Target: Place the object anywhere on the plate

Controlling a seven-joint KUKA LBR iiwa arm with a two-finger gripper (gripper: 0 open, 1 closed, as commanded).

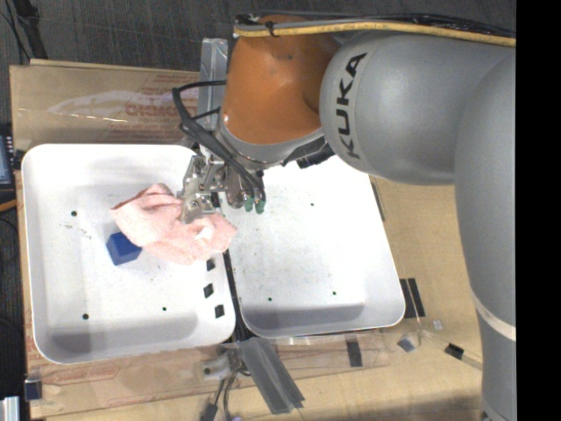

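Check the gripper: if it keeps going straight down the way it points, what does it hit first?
Most likely the pink cloth: the gripper sits over its right edge in the left bin. Height above it is unclear from this view.

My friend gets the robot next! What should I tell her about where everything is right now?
End effector: low over the right edge of the left bin, at the pink cloth. Whether it has hold of the cloth cannot be told from this view.
Pink cloth: crumpled in the left bin, against its right wall, spilling a little toward the divide.
Blue block: in the left bin, touching the cloth's left edge.
Right bin: the arm reaches across its top.
Done: nothing placed yet.
Left: I cannot make out a plate here, so find it first, then lift the object onto it.
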